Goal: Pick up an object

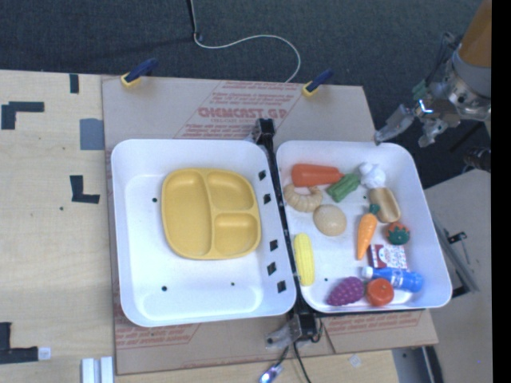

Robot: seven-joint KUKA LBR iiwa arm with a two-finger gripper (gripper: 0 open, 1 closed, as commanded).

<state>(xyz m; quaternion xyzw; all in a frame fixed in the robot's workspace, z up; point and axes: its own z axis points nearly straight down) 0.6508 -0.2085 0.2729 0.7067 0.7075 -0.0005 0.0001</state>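
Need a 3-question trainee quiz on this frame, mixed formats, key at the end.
1. True or false: the yellow divided plate lies in the same bin as the toy food.
2. Which item lies nearest the divider between the bins? A) corn cob B) grapes C) small carrot
3. Fill in: the end effector hangs beyond the right bin's ____ right corner.

Key: 1 false, the plate sits alone in the left bin. 2 A. 3 far.

Two white bins on the table [48,214]

Yellow divided plastic plate [211,213] in left bin [136,294]; toy foods in right bin [427,214]; pincer [409,126] hovers far right.
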